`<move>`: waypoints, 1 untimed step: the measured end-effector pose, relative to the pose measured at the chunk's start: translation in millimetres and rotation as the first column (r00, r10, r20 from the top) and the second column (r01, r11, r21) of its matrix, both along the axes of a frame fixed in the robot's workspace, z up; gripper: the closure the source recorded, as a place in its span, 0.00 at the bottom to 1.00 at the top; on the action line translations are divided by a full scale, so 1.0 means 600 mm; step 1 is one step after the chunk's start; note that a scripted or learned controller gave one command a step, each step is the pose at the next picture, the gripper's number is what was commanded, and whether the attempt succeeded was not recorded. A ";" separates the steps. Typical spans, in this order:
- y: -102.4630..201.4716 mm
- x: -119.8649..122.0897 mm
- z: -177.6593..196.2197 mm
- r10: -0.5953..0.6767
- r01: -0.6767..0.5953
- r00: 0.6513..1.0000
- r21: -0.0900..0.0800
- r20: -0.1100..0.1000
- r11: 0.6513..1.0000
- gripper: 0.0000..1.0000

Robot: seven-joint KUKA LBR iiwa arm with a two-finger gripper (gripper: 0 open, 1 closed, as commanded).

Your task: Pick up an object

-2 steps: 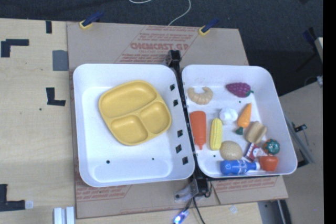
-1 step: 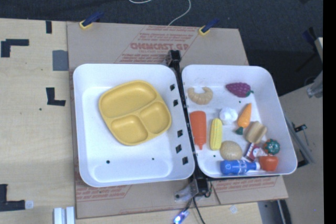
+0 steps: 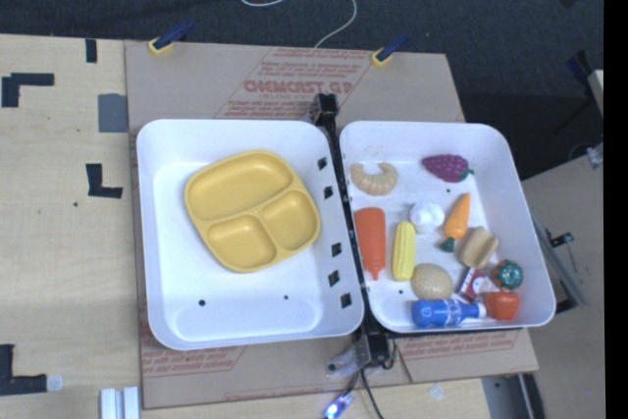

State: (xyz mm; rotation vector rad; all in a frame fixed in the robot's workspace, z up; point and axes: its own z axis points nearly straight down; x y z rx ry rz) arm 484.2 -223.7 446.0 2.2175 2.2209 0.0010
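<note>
Gripper and jaws: state cannot be told. Step: pre-approach, nothing picked yet. Candidates crowd the right bin (image 3: 510,172): carrot (image 3: 370,240), corn (image 3: 403,250), grapes (image 3: 445,167), bottle (image 3: 446,313). Carrot looks the easiest target, though it lies beside the corn. Left bin (image 3: 157,211) holds a yellow tray (image 3: 252,209).

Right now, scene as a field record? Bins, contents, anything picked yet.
left bin: holds a yellow tray with three compartments, lying flat
right bin: holds toy foods
right bin items: croissant, grapes, long carrot, corn, small carrot, potato, blue bottle
crowding: items pack the near right corner, several touching
base: cardboard sheet under both bins
picked: nothing lifted; all items lie in the bins
</note>
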 end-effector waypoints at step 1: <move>0.000 0.000 -0.035 -0.002 0.002 1.000 0.001 -0.004 1.000 1.00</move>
